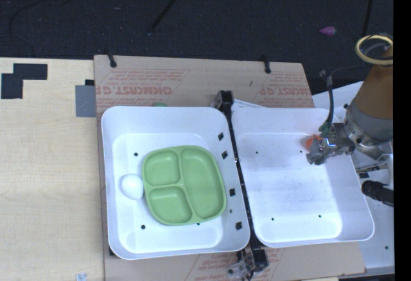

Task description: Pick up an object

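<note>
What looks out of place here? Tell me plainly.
Nothing stands out. The green divided plate lies flat in the left bin with a white ball touching its left edge. The gripper sits at the right bin's upper right.

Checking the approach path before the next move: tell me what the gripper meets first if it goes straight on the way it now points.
The gripper points down and leftward over the right bin, so it would probably meet that bin's bare white floor first. A small orange object sits beside it; depth is unclear.
</note>
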Controlling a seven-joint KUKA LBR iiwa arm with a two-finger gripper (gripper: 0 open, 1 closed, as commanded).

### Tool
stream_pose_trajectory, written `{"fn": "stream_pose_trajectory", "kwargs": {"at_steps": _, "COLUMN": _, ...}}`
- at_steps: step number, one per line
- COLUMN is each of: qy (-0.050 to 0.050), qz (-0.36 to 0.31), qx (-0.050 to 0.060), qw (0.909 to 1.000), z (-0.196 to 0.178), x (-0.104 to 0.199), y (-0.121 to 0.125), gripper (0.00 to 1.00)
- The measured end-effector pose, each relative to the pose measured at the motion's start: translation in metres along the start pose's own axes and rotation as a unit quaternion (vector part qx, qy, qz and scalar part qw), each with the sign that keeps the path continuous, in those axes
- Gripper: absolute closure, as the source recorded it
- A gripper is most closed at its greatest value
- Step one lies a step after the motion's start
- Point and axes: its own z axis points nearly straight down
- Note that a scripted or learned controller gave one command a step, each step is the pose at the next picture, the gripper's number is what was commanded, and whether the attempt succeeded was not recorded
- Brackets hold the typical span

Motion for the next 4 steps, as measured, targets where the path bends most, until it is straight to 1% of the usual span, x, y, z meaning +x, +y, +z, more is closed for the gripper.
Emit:
{"fn": "stream_pose_trajectory", "kwargs": {"at_steps": 1, "qy": 0.000, "qz": 0.000, "qx": 0.000, "qw": 1.0000, "z": 0.001, "x": 0.043, "y": 0.008, "gripper": 1.00}}
{"fn": "stream_pose_trajectory", "kwargs": {"at_steps": 2, "qy": 0.000, "qz": 0.001, "qx": 0.001, "qw": 1.0000, "z": 0.006, "x": 0.093, "y": 0.014, "gripper": 1.00}}
{"fn": "stream_pose_trajectory", "kwargs": {"at_steps": 3, "qy": -0.001, "qz": 0.001, "qx": 0.000, "qw": 1.0000, "z": -0.008, "x": 0.139, "y": 0.026, "gripper": 1.00}}
{"fn": "stream_pose_trajectory", "kwargs": {"at_steps": 4, "qy": -0.001, "qz": 0.000, "qx": 0.000, "qw": 1.0000, "z": -0.001, "x": 0.195, "y": 0.038, "gripper": 1.00}}
